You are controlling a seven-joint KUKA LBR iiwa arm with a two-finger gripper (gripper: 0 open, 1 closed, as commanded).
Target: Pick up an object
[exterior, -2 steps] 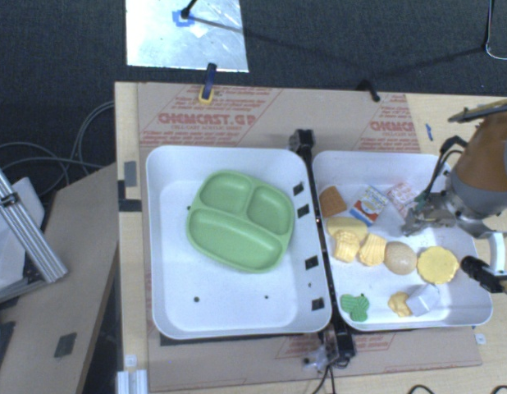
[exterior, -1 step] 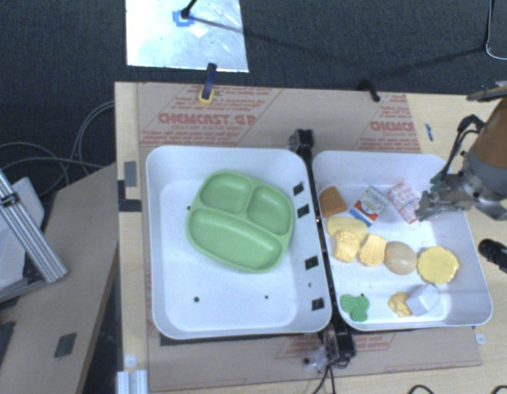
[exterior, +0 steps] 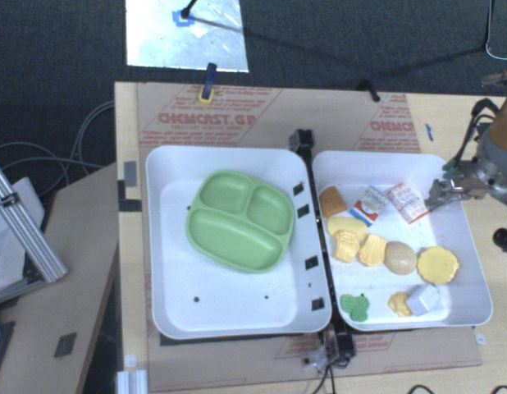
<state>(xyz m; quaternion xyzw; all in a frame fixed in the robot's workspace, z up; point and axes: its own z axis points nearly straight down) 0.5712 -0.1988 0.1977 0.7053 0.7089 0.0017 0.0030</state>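
Observation:
The right bin (exterior: 475, 298) holds several small toy foods: a brown bread piece (exterior: 333, 199), a red and white packet (exterior: 406, 201), another small packet (exterior: 368, 205), yellow pieces (exterior: 359, 247), a tan round item (exterior: 399, 258), a yellow disc (exterior: 438, 264), a green piece (exterior: 355, 305) and a yellow and white piece (exterior: 413, 301). My gripper (exterior: 441, 191) hangs over the bin's right upper rim, just right of the red and white packet. Nothing shows between its fingers.
The left bin (exterior: 167, 302) holds a green divided plate (exterior: 239, 221). A black divider with clips (exterior: 315, 228) runs between the bins. Cardboard lies under both bins. Cables and a metal frame (exterior: 24, 228) stand at the far left.

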